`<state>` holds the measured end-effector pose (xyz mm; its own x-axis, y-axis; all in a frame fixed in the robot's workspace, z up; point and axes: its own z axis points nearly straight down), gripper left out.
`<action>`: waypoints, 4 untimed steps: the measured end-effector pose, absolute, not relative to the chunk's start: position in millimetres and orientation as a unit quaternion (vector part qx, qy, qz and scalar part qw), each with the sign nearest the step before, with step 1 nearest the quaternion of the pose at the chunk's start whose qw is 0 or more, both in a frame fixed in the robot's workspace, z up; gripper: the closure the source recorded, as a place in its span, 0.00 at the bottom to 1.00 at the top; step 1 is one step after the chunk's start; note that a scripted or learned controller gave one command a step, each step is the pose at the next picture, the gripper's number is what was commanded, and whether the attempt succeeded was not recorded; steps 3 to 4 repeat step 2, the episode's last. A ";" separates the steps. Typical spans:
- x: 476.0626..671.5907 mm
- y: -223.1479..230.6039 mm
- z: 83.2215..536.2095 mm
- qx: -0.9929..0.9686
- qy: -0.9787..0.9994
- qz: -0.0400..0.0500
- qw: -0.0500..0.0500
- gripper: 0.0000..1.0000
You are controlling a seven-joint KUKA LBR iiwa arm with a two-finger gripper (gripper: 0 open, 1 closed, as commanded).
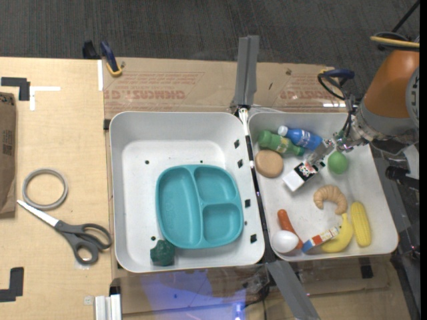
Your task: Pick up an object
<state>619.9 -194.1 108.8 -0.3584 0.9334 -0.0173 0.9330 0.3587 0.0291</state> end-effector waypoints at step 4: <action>576.3 -172.9 121.4 0.613 0.790 0.010 0.018 1.00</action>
